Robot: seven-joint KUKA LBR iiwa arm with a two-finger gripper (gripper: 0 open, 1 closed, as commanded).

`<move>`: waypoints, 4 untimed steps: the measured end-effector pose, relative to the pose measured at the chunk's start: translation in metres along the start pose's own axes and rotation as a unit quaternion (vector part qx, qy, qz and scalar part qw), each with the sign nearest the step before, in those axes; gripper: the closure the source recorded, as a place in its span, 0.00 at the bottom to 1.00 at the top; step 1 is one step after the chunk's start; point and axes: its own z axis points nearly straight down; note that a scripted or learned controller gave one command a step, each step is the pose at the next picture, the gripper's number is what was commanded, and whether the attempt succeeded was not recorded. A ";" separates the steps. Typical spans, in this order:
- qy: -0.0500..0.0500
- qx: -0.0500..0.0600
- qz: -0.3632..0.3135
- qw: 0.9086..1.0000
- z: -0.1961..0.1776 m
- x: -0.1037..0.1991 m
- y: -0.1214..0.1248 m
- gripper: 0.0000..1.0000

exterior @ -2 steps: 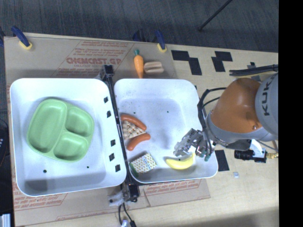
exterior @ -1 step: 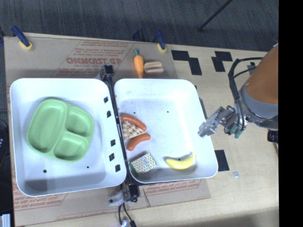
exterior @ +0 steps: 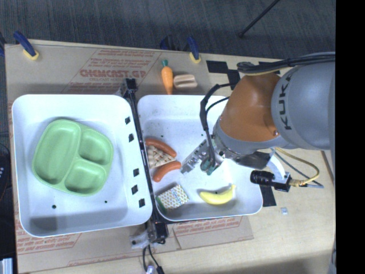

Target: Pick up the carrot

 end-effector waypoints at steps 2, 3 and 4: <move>-0.002 -0.001 -0.021 1.000 -0.037 0.044 0.004 1.00; -0.002 0.000 -0.093 0.996 -0.055 -0.023 -0.060 1.00; 0.000 0.000 0.014 1.000 -0.023 0.057 0.032 1.00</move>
